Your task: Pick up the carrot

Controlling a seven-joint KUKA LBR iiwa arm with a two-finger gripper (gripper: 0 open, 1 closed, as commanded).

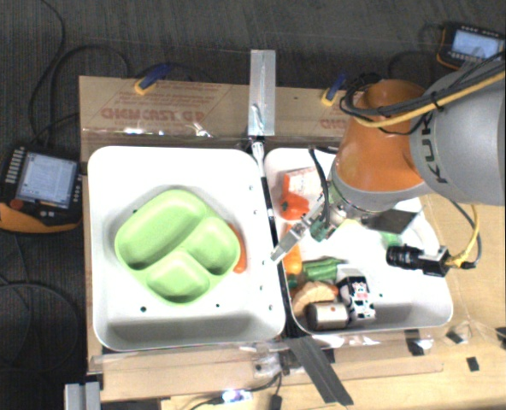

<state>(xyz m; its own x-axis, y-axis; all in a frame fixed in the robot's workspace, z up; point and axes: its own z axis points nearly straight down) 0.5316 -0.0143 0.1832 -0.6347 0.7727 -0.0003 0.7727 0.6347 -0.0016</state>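
Carefully now: I'd lower my gripper (292, 239), its state I cannot tell, straight onto the carrot (293, 261) at the frame's centre, by the right bin's (424, 310) left wall.

Fixed overhead camera, slanted down, both white bins (99, 229) in frame

The bench is a flat brown cardboard-covered board (185, 101) carrying two shallow white plastic bins, the left bin (99, 229) touching the right bin (432, 306), with blue-and-yellow clamps (152, 77) just behind the left bin on the board's far edge.
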